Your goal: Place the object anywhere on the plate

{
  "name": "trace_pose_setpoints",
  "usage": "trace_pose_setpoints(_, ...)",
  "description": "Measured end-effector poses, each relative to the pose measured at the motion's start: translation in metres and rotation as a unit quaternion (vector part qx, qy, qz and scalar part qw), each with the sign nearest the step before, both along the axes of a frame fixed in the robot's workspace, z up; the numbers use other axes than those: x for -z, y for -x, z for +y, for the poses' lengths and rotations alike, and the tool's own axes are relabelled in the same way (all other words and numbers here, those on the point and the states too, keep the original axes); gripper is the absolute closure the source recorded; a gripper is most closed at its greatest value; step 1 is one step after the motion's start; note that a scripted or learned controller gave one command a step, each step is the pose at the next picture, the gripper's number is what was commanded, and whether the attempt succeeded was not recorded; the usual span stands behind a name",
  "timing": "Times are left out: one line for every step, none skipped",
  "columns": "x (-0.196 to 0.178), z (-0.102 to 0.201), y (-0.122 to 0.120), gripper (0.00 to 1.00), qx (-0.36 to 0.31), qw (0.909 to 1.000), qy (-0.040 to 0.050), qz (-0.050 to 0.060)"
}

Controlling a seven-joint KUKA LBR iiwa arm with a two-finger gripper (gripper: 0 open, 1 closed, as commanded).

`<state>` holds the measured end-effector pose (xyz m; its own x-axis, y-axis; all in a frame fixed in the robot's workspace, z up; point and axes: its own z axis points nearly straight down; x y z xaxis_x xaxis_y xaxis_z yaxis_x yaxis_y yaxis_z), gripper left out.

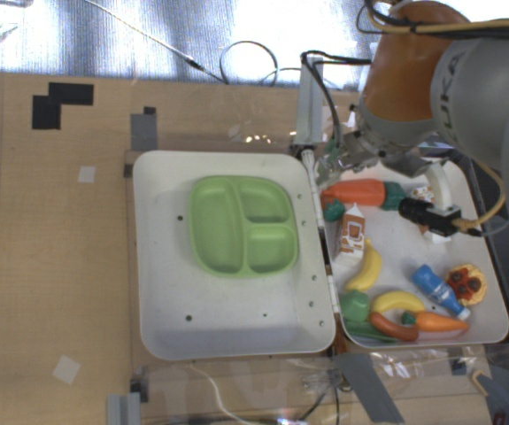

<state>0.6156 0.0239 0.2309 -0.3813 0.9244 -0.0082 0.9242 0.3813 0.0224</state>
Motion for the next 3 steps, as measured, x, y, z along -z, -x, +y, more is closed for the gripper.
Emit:
trace_pose_setpoints(0.045, -0.041, -0.042, 1.00, -0.066, 0.9977, 0.0019, 0.010)
trace_pose_setpoints(-0.005, -0.050, -0.055, 1.00, -0.134, 0.9910, 0.0033, 0.006)
trace_pose_setpoints(-0.143, -0.073, -0.045, 1.00, -0.185, 0.9828, 0.0059, 0.000)
